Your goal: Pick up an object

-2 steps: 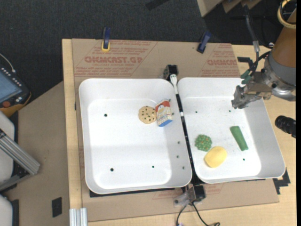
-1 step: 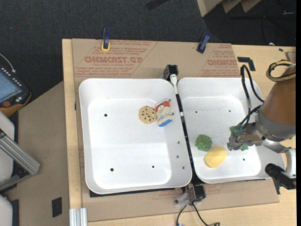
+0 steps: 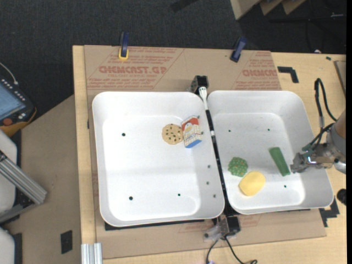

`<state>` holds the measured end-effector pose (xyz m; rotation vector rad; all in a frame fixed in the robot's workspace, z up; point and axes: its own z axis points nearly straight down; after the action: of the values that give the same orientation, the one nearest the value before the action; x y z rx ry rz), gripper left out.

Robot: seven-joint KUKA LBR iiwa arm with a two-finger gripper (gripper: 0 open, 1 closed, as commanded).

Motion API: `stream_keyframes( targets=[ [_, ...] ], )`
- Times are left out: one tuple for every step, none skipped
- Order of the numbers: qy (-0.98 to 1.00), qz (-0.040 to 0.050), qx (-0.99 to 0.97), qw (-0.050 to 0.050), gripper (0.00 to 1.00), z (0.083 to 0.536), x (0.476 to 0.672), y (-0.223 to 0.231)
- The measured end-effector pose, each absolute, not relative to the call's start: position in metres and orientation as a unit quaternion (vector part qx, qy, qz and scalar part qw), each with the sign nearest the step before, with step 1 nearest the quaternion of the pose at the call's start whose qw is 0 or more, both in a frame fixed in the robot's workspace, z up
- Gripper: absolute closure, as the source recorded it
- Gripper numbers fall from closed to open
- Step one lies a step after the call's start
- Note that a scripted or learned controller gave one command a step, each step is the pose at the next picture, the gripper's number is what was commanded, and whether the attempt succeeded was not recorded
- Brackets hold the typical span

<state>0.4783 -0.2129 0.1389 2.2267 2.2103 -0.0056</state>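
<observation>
Green bar point(image 3: 279, 161) in right bin point(image 3: 294, 106), just left of gripper point(image 3: 303, 162), long axis approx. along bin depth (tilted). Jaw state: can't tell, too small/blurred.

Two smooth, glossy white plastic bins point(image 3: 110, 147) rest on a matt brown cardboard sheet point(image 3: 181, 59). Dark, rough carpet point(image 3: 55, 15) lies at 12 o'clock.

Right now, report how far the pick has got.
Done: the gripper has reached the right bin and sits at its right wall, close to the green block. In hand: nothing visibly held; the block, the yellow lemon and the green broccoli piece all lie on the bin floor. Left: grasp one and lift it. The cookie and small carton lie in the left bin.
</observation>
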Motion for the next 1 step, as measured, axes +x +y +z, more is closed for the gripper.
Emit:
stream_keyframes(
  targets=[
    [0.709,0.0015,0.705,0.002,1.00,0.0821,0.5577,-0.1620]
  ],
)
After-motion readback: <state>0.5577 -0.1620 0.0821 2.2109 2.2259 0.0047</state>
